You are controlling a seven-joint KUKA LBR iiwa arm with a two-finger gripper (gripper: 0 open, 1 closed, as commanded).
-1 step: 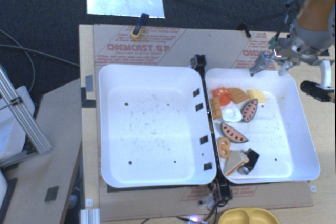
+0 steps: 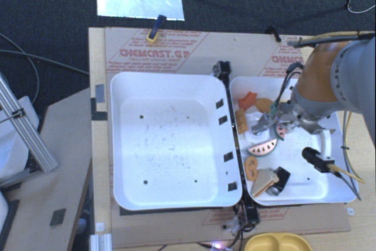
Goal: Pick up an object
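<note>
My gripper (image 2: 264,125) hangs low over the middle of the right bin (image 2: 305,188), on the grey arm that comes in from the right. Under and around it lie small toy foods. An orange piece (image 2: 248,99) and a tan round piece (image 2: 263,106) lie just behind it. An orange strip (image 2: 240,121) rests by the bin's left wall. A watermelon slice (image 2: 262,148) lies just in front of the gripper. Nearer the front are a small orange-brown piece (image 2: 251,168), a tan block (image 2: 265,181) and a black piece (image 2: 282,177). Nothing shows as held.
The left bin (image 2: 170,97) stands beside the right one, with a black clipped divider (image 2: 230,126) between them. A yellow dish (image 2: 282,242) sits at the bench's front edge. A blue-and-yellow tool (image 2: 155,29) lies behind the bins.
</note>
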